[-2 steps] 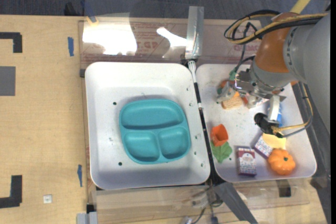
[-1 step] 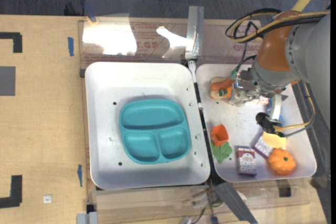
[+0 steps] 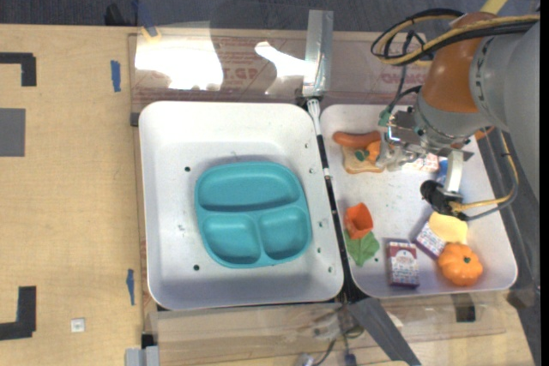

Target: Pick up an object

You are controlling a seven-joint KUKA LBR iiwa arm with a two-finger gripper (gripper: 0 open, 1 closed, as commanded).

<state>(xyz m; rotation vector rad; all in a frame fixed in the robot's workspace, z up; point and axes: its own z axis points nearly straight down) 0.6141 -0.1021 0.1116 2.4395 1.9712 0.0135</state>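
1. The bench point(image 3: 60, 210) is a pale, cardboard-coloured slab, matt, with black corner marks and scraps of blue tape along its left part.
2. The left bin point(image 3: 163, 141) is a shallow white tub with rounded corners and a smooth, faintly speckled floor.
3. The right bin point(image 3: 390, 201) is the same kind of white tub, set just beside the first, their rims touching down the middle.
4. The arm point(image 3: 506, 73) comes in from the right, grey and glossy, with a rounded orange band and looping yellow and black cables.
5. A teal tray point(image 3: 250, 213) lies in the middle of the left bin: smooth plastic, rounded, split into one long compartment and two smaller ones.
6. The gripper point(image 3: 401, 143) hangs over the far part of the right bin; whether its claw is spread or closed, I cannot tell from here.
7. An orange-and-tan toy point(image 3: 360, 148), lumpy with a green spot, sits just left of the gripper.
8. Near the bin's right corner sits a round orange pumpkin point(image 3: 461, 265), with a yellow block point(image 3: 449, 228) just beyond it.
9. A small printed carton point(image 3: 402, 262) stands left of the pumpkin.
10. An orange and green scrap point(image 3: 360, 231) lies by the bin's left wall.
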